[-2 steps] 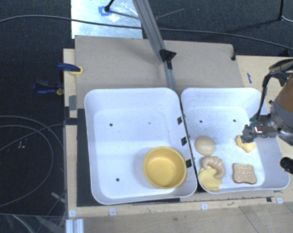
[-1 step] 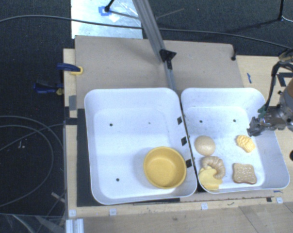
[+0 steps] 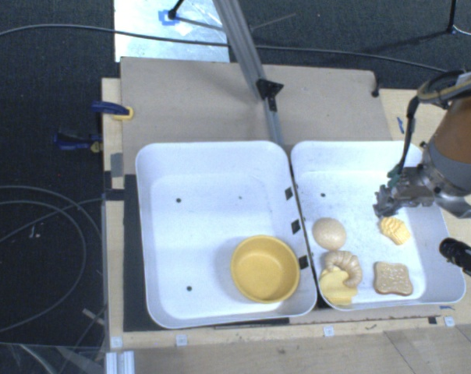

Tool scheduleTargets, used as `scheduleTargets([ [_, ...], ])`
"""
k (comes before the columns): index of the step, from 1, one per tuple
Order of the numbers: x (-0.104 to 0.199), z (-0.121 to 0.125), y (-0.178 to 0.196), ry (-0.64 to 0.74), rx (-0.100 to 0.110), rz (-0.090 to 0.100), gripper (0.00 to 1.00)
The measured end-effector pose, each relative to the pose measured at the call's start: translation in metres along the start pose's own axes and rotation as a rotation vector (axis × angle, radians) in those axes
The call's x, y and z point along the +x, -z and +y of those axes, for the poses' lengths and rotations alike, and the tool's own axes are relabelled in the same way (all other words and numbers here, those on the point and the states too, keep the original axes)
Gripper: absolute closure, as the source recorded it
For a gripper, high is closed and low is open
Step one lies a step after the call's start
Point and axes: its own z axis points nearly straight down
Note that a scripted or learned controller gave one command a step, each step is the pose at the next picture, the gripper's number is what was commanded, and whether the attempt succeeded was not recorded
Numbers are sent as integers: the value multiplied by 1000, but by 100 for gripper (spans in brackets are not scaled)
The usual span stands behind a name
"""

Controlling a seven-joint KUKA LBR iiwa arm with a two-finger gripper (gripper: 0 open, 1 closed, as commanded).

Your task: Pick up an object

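Over the right bin [image 3: 352,158], arm bent downward, end effector [image 3: 387,206] just above yellow piece [image 3: 394,230], grip state unclear

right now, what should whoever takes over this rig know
Gripper: low over the right bin, just above the small yellow ridged piece. Nothing seen between its fingers, so count nothing as held.
Right bin also holds a pale egg-shaped piece, a tan croissant-like piece on a yellow block, and a tan waffle-like square.
Left bin: yellow bowl near its front right corner.
Done: arm is positioned near an object.
Left: grasp and lift; no pick is confirmed yet.
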Motion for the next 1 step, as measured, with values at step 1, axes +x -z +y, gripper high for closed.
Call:
scheduleTargets([
  [1,59,9,0,1,1,0,100],
])
